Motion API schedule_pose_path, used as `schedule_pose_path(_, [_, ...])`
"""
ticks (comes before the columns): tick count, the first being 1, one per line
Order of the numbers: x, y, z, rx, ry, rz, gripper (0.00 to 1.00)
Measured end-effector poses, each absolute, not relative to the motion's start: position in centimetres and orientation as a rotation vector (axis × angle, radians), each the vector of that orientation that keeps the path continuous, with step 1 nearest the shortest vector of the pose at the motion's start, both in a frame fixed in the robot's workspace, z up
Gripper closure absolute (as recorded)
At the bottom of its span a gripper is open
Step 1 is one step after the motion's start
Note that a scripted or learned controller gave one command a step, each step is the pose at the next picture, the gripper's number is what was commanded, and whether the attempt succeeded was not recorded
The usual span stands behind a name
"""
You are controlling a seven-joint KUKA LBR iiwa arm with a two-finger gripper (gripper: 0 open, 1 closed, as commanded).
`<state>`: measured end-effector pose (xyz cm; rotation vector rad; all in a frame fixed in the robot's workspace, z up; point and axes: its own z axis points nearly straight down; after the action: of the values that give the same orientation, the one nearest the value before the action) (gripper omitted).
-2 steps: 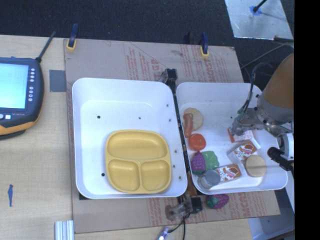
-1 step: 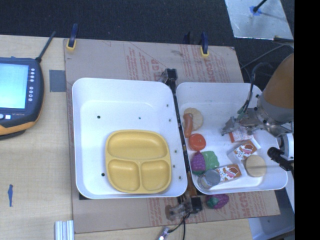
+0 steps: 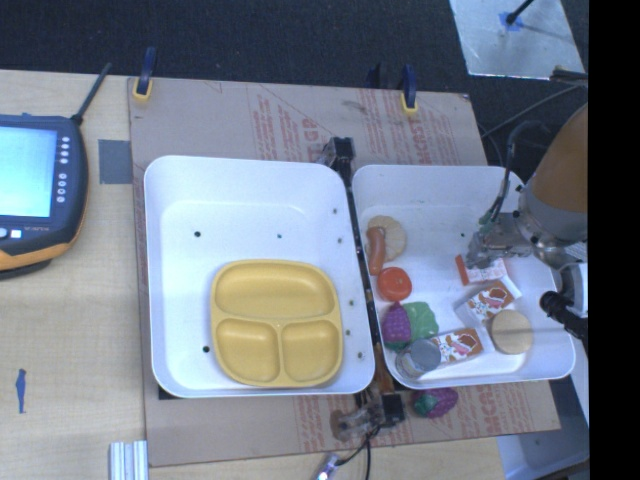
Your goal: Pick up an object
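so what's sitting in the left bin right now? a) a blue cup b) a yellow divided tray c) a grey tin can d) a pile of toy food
b: the yellow divided tray lies flat in the left bin, while the toy food, such as the orange tomato and purple grapes, sits in the right bin.

Faint red lettering is seen printed along the cardboard sheet (image 3: 300, 118) under the bins, but no word can be read.
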<state>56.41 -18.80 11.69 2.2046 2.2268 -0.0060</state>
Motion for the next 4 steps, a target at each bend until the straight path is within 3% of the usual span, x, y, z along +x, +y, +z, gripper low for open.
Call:
schedule_pose_path(1, [56.4, -18.8, 11.7, 2.203, 2.228, -0.007, 0.0])
schedule_pose_path(2, [57.4, -20.3, 18.0, 2.218, 2.227, -0.002, 0.0])
schedule_pose_path(3, [56.4, -18.9, 9.5, 2.212, 2.226, -0.001, 0.0])
schedule_pose_path(4, [57.6, -21.2, 17.7, 2.217, 2.227, -0.002, 0.0])
